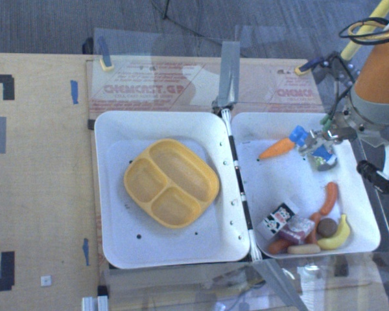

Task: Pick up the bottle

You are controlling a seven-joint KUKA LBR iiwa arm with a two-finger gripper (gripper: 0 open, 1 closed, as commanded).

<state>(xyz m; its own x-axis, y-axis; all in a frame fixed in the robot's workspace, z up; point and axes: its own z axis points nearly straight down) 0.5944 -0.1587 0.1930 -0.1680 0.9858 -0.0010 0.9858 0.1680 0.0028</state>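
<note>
- Arm (376, 83): enters right of the carrot (277, 148), cut off by the frame edge. The orange band and grey wrist are seen; cables cross in front of them.
- End effector (324, 137): sits just right of the carrot's thick end, above the right bin (272, 125). It is small and cluttered with metal parts, so I cannot tell whether it is open or closed. Nothing can be confirmed as gripped.
- Blue piece (299, 135): just beside the carrot's thick end, on its upper right. I cannot tell whether it is a loose item or part of the tool.
- Bottle (323, 159): taken to be the small, stubby item right of the carrot and just below the end effector, lying on the bin floor. It shows a blue and white patch over a grey-green body. Outline blurred; cap and neck not resolved. Whether it touches the end effector cannot be told.
- Pile well below and right of the carrot, in the bin's near corner: 1 banana (335, 235), 1 orange-red sausage shape (329, 198), 1 black-and-white carton (279, 219), and several overlapping pieces too small to identify.
- Left of the carrot: left bin (117, 135) holding 1 yellow divided plate (172, 183) with 3 compartments.
- Desk (32, 173): bare wood far left of the carrot.
</note>
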